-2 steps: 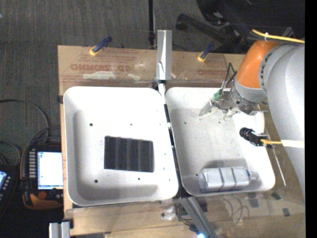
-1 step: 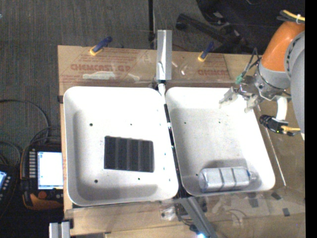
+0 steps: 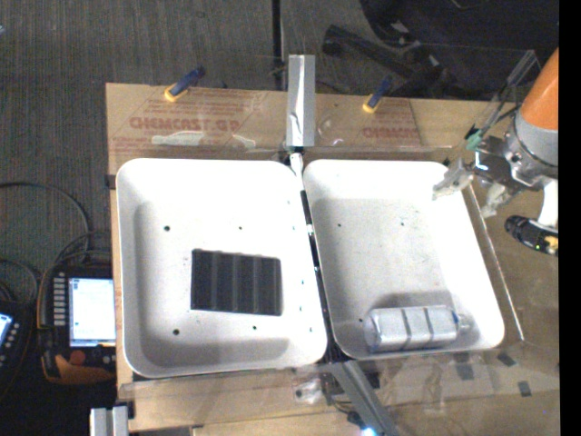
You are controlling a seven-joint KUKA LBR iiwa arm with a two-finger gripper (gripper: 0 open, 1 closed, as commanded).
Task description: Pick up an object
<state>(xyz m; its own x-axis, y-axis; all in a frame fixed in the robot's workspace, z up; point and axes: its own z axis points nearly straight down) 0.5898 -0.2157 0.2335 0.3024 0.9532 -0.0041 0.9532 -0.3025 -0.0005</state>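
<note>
Ribbed dark rectangular object [image 3: 236, 282]; smooth white bin [image 3: 136, 207]

Your arm [image 3: 545, 98] comes in at the right edge, its orange band uppermost and the grey wrist just below; the gripper [image 3: 472, 182] hangs off the wrist toward the left, its pale fingertips [image 3: 449, 185] pointing down and left; nothing sits between them.

Only a ribbed grey rectangular block [image 3: 414, 327] at the near wall occupies the right shallow white plastic bin [image 3: 381, 234], its floor otherwise open.
</note>
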